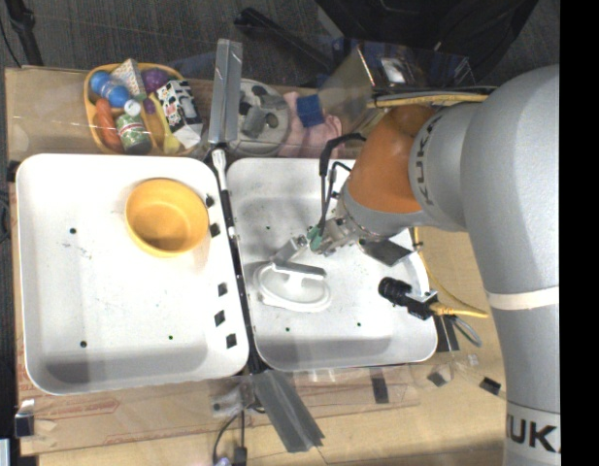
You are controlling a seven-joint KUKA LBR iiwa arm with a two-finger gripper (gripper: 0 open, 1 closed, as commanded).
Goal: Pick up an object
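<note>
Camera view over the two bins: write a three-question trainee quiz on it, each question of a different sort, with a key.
1. True or false: the yellow bowl lies in the left bin.
2. Multiple choice: the white object in the right bin lies A) just below the gripper, B) beside the yellow bowl, C) outside both bins.
3. Fill in: behind the left bin stands a yellow basket packed with small ____.

Key: 1 true; 2 A; 3 items (toys and containers, too small to name surely).
</note>
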